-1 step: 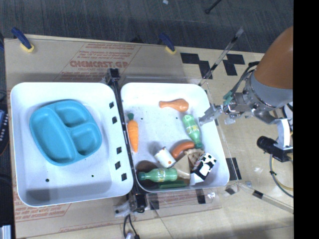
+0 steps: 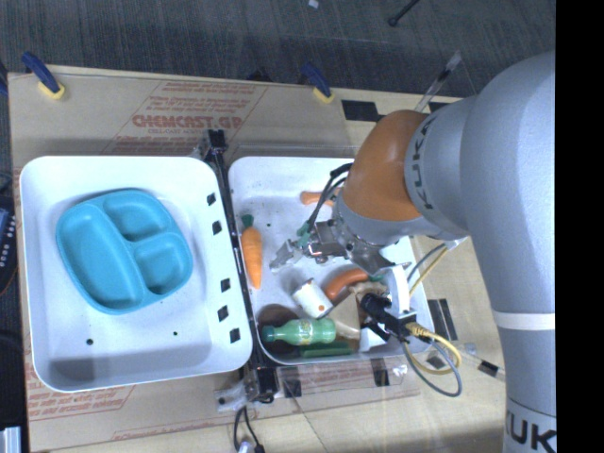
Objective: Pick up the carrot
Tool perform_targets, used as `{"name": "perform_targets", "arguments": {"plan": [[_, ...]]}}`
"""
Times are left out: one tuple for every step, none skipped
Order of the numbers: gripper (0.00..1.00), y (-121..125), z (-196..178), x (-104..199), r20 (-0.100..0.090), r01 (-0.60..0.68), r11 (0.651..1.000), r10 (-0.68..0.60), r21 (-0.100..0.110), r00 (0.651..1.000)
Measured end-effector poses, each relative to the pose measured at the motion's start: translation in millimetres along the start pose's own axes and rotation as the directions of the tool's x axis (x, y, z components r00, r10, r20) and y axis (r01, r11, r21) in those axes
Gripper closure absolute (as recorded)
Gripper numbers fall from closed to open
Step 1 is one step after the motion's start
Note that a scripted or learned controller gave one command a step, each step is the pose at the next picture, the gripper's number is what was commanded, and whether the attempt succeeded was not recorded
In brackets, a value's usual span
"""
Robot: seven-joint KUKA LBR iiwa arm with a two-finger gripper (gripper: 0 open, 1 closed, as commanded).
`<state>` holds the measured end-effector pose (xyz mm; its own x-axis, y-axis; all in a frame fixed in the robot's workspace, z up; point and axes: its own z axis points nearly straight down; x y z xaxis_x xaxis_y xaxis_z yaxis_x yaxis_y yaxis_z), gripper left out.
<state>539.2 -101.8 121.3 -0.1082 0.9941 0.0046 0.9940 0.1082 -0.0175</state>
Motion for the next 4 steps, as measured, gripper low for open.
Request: {"name": "perform_targets", "arguments": {"plan": [[0.0, 51.4, 27.5, -11.3, 0.0, -0.31, 0.951, 0.31, -0.012, 0.951], [0.0, 36.2, 30.2, 5.1, -0.004, -0.587, 0.81, 0.587, -0.003, 0.81], [1.0, 36.0, 20.8, 6.3, -0.006, -0.58, 0.814, 0.58, 0.005, 0.814], [0.0, 35.9, 20.9, 6.4, -0.005, -0.579, 0.815, 0.58, 0.005, 0.815]]}}
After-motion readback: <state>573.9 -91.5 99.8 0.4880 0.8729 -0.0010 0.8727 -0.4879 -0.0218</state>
